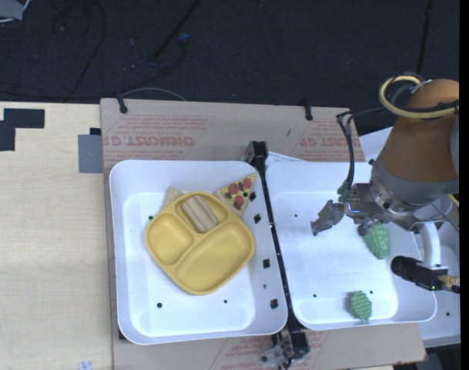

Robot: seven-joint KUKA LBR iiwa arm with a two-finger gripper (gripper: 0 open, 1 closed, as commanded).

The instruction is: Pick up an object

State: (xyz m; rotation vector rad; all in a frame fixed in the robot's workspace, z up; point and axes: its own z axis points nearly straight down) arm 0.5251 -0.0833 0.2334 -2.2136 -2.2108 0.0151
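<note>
Nearest, towards the front edge of the right bin (pixel 319 280): a small green lump (pixel 360 305), knobbly, lying loose on the white floor, touching nothing. Just behind it and a little to the right, a second green piece (pixel 377 240), longer than wide, long axis running roughly front to back with a slight lean.

Directly above that second piece, the gripper (pixel 351 222), hanging low over the right bin at the end of the grey and orange arm (pixel 419 137). Fingers apparently spread apart, one grey finger (pixel 324 221) pointing out to the left, nothing visible between them. No grasp to report, then.

Key relation for the coming move: second green piece just beside the gripper on its near right side, off centre rather than between the fingers; probably calls for a short shift towards the front and right before closing. Small green lump farther off, well apart from the fingers, so the poorer candidate.

Across the divider, in the left bin (pixel 134 299): a yellow divided plate (pixel 211 260) with a tan piece (pixel 197 212) in its rear compartment, and a toy pizza slice (pixel 238 191) just beyond the plate's rear right rim. All well apart from the gripper.

Farthest back, brown cardboard (pixel 188 133) under both bins.
</note>
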